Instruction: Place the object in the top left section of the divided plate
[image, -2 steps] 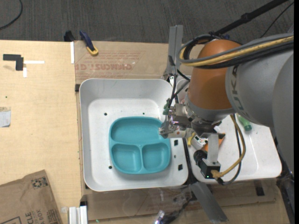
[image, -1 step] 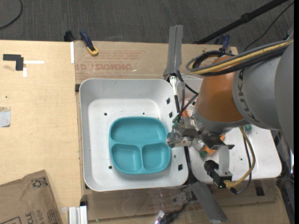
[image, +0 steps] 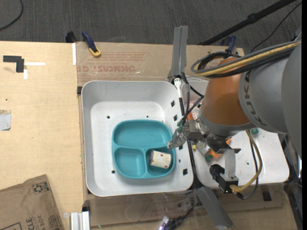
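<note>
Camera view, looking down at a slant on two shallow white bins. A small cream-coloured block with red spots, the object (image: 160,159), lies in the lower right section of a teal divided plate (image: 136,131). Its long axis runs roughly left to right across the picture, tilted a little. The plate has three sections: one wide section across the top and two smaller ones below. The wide top section is bare, and its left end is the goal. So the object sits diagonally opposite where it should go: the target lies up and to the left of it, across the plate's inner ridges.

The pincer (image: 175,143) is just beside the object, up and to its right, over the plate's right rim. The object does not appear to be between its fingers; it seems to rest on the plate. Whether the fingers are spread or closed I cannot tell, as they are small and dark against the rim.

The plate rests in the left bin (image: 93,104). The grey arm (image: 268,95) with its orange band reaches in from the right, above the right bin (image: 273,166). Both bins stand on a pale wooden table (image: 38,119).
</note>
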Controlling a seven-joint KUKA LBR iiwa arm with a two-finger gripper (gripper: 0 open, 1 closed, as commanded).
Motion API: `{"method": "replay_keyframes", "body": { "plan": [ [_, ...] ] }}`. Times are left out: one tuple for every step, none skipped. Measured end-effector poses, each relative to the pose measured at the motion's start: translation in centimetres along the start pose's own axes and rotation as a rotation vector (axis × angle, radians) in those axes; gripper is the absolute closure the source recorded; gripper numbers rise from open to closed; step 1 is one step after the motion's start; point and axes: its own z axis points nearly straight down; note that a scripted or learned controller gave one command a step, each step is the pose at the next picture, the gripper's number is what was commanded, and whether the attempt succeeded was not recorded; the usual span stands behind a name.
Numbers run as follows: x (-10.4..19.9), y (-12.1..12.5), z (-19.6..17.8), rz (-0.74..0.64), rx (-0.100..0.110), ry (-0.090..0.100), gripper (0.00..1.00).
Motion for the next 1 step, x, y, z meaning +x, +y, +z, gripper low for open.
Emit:
{"method": "replay_keyframes", "body": {
  "plan": [
    [-1.48,1.32,-5.59,-0.301,-0.003,-0.001,0.0]
  ]
}}
